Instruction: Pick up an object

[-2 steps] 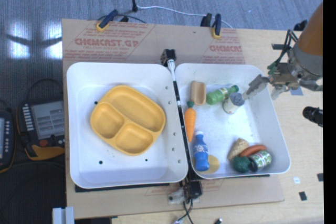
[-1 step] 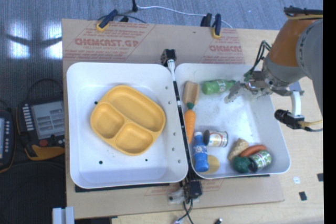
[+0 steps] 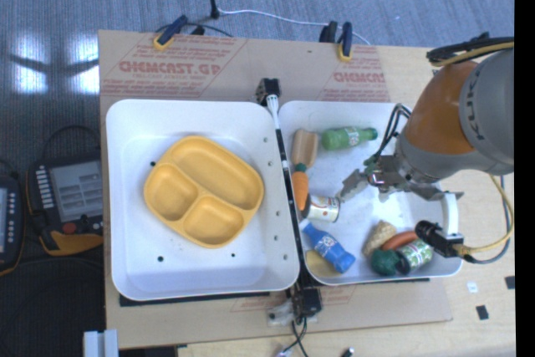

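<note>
My gripper [image 3: 368,181] hangs over the middle of the right bin [image 3: 368,111], its fingers spread open with nothing between them. Just to its lower left lies a silver can [image 3: 324,209] beside an orange carrot [image 3: 299,190]. A green bottle [image 3: 347,136] and a tan bottle [image 3: 303,148] lie at the bin's far side. Near the front edge are a blue bottle [image 3: 328,250], a beige lump [image 3: 380,235], a red-orange piece [image 3: 400,240], a dark green object [image 3: 384,263] and a green can [image 3: 415,256].
The left bin [image 3: 134,263] holds a yellow divided plate [image 3: 203,191]. My grey and orange arm [image 3: 456,117] covers the right bin's right side. Clamps [image 3: 344,42] and a cable sit on the board behind the bins.
</note>
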